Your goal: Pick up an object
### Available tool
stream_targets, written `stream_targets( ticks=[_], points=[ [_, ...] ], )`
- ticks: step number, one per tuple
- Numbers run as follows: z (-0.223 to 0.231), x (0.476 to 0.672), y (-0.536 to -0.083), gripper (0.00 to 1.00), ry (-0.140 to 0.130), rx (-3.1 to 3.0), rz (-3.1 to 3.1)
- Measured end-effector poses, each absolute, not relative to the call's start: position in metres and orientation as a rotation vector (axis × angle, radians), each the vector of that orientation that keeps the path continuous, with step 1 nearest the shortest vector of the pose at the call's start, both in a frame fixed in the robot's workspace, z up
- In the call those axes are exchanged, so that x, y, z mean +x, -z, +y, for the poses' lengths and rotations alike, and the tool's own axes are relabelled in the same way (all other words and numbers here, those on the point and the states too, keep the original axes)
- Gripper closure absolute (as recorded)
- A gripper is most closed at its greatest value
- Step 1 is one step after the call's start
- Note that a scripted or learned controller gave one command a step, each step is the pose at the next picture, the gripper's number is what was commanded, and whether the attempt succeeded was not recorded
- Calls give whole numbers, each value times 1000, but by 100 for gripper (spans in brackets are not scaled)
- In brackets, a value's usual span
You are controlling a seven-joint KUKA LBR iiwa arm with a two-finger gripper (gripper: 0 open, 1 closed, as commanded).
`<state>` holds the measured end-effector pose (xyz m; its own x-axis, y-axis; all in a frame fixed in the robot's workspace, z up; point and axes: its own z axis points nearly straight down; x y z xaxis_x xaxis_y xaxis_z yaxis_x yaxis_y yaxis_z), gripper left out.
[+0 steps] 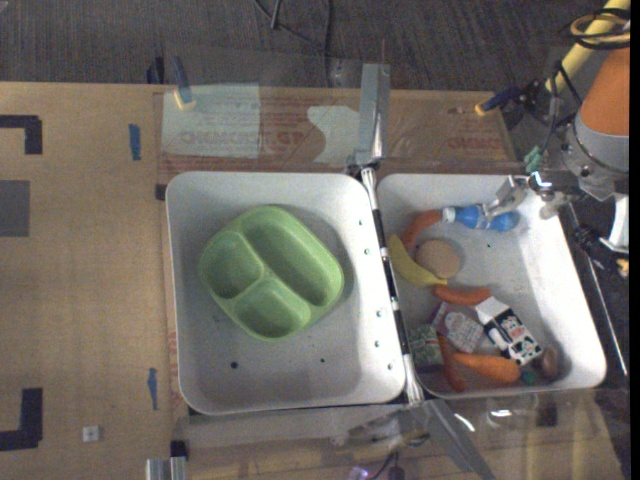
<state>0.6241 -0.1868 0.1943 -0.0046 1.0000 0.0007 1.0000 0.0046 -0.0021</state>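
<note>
The end effector (508, 200) pinches a blue-and-white bottle (478, 217) — small, lying on its side — at the right bin's (580, 298) twelve o'clock edge.

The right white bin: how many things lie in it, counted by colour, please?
Counted as far as the clutter allows:
Orange, carrot-like pieces: 3 (long orange carrot, short orange piece, curved orange piece)
Yellow banana: 1
Tan round bun-like object: 1
Blue and white bottle-like object: 1
Small printed packets: 3, including a white carton with black marks
Total: 9; one dark item in the bin's near corner is unclear.
</note>
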Motion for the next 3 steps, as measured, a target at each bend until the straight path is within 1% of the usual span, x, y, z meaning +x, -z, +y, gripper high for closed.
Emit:
stream_targets(
  ticks=[1, 2, 3],
  points=[
    [-211, 664, -95, 0, 5, -2042, -2368],
    [-216, 668, -127, 0, 1, -2052, -2384],
    [-205, 667, -86, 0, 5, -1985, -2411]
  ],
)
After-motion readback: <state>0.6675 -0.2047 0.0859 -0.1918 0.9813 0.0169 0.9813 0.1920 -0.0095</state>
